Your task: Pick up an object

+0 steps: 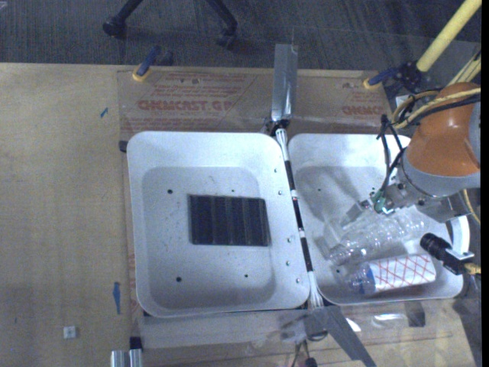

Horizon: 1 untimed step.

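Clear plastic bottle (372, 239): we log it lying across the right bin (328, 153), red-checked box (403, 271) against the near rim. Gripper (380, 202) over its upper end; grip unreadable. Left bin (153, 155): dark slatted panel (228, 220).

A single fixed camera hung above the tabletop (53, 205) and looked down on it at a slant, from far enough off to take in both white bins whole. The left bin (153, 159) sat near the middle of the frame, and the right bin (328, 155) lay toward the right side. Along the top the view ran past the tabletop's far edge to dark floor (321, 14) beyond. The arm (443, 144) came in from the right edge, seen from above.
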### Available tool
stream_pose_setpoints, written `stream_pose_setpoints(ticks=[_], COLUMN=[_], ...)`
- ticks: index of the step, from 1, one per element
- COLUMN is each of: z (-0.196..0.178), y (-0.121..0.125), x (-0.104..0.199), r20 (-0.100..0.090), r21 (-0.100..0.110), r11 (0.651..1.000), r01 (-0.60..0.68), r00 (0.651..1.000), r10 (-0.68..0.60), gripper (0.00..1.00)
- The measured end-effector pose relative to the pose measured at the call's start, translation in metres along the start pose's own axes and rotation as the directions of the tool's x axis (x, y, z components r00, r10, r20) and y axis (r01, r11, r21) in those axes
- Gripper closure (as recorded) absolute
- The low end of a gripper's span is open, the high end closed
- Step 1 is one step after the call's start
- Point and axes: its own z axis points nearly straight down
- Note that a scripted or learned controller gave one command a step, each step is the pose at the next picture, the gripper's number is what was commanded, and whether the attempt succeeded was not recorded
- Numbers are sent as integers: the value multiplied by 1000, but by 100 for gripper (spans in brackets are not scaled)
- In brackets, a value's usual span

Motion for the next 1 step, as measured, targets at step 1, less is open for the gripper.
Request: stream_pose_setpoints(ticks=[1], z=[46], y=[-43], x=[41], r20=[4], r21=[-9], r11=[984], r01=[180], r00=[984], r10=[-180], gripper=[0])
